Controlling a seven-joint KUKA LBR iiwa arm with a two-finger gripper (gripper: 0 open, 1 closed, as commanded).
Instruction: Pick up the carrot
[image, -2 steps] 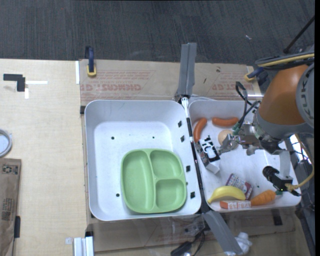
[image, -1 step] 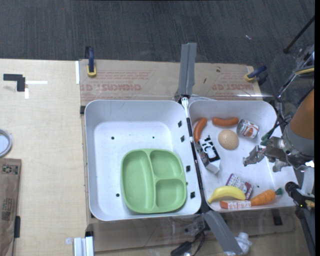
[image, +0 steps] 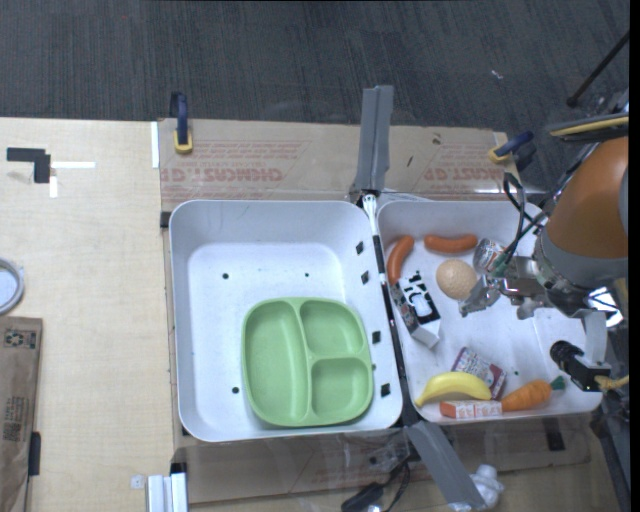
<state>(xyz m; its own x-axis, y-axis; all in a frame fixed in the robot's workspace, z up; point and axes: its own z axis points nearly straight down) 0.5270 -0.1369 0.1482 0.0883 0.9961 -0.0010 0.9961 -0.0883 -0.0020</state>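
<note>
The carrot (image: 527, 395) is orange with a small green top. It lies near the front right corner of the right bin (image: 520, 212), just right of the banana (image: 458, 387). My gripper (image: 483, 293) hangs over the middle of that bin, beside a tan egg-shaped ball (image: 455, 278). It is well behind and to the left of the carrot, apart from it. The arm's orange band (image: 598, 195) shows at the right edge. Nothing can be seen held in the gripper.
The right bin also holds two orange-red sausages (image: 399, 257) (image: 451, 242), a black-and-white box (image: 418, 300), a red packet (image: 478, 364) and a small orange-white box (image: 468, 408). A green divided plate (image: 309, 362) lies in the left bin (image: 200, 300).
</note>
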